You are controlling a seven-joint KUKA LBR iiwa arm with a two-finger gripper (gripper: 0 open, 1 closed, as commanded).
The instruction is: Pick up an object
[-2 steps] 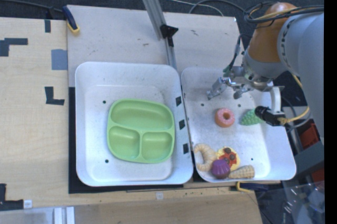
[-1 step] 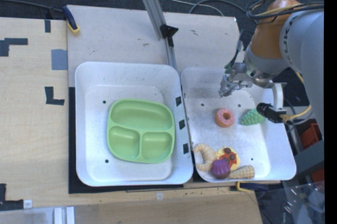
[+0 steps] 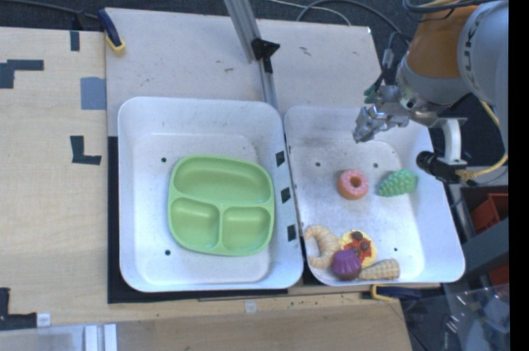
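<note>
My gripper hangs over the back of the right bin, with nothing visible between its fingers. A pink donut lies in the middle of that bin, below and slightly left of the gripper. A green bumpy toy lies to the donut's right. At the bin's front edge sit a tan pretzel-like piece, a purple toy, a yellow pizza-like piece and a cone.
The left bin holds a green divided plate. A slanted metal pole rises from the back between the bins. The arm's grey and orange body occupies the upper right. Cables lie behind the bench.
</note>
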